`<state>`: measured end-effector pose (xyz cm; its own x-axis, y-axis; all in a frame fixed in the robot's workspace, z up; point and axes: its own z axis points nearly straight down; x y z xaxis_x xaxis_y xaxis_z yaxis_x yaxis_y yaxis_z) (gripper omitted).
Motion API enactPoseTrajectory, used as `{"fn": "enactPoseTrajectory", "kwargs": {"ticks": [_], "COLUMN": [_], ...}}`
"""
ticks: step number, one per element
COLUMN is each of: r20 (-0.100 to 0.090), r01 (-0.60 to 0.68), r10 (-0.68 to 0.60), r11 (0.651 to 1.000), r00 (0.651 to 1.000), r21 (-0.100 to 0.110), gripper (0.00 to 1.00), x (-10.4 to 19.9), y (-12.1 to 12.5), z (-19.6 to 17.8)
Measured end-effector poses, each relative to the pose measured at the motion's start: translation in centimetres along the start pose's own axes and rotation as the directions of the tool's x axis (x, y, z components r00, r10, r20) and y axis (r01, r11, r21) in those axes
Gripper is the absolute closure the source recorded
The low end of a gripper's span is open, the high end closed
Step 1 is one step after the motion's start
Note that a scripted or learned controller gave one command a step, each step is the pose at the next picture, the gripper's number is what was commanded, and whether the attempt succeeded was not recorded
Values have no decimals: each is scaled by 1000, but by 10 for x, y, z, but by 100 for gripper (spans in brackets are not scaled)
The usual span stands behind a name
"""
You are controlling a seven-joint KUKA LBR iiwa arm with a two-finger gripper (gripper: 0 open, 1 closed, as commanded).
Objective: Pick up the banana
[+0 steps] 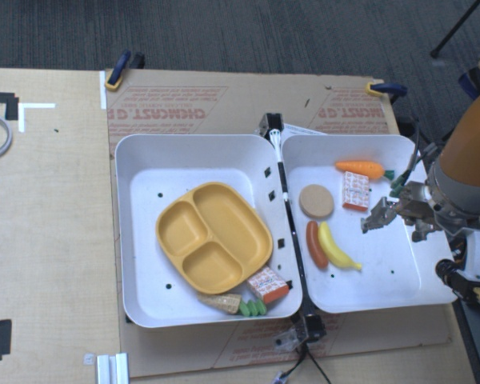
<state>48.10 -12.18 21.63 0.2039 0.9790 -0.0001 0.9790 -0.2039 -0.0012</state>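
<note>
The yellow banana (337, 249) lies on the floor of the right bin (400, 282), left of its middle, slanting from upper left to lower right. A red sausage (314, 243) lies right against its left side. My gripper (398, 221) hangs over the right half of the same bin, to the right of the banana and a little further back, clearly apart from it. It stands open, and only white bin floor shows between its two dark fingers.
Behind the banana sit a round tan cookie (317, 201), a red-and-white packet (355, 191) and a carrot (360, 169). The left bin (136, 214) holds a yellow divided plate (214, 237), with a small red carton (268, 286) and green pieces (254, 307) near its front wall.
</note>
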Motion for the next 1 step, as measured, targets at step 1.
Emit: {"fn": "enactPoseTrajectory", "kwargs": {"ticks": [1], "r20": [0], "r01": [158], "r10": [-158], "r11": [987], "r00": [987], "r21": [0], "gripper": [0], "x": [22], "y": [3], "z": [125]}}
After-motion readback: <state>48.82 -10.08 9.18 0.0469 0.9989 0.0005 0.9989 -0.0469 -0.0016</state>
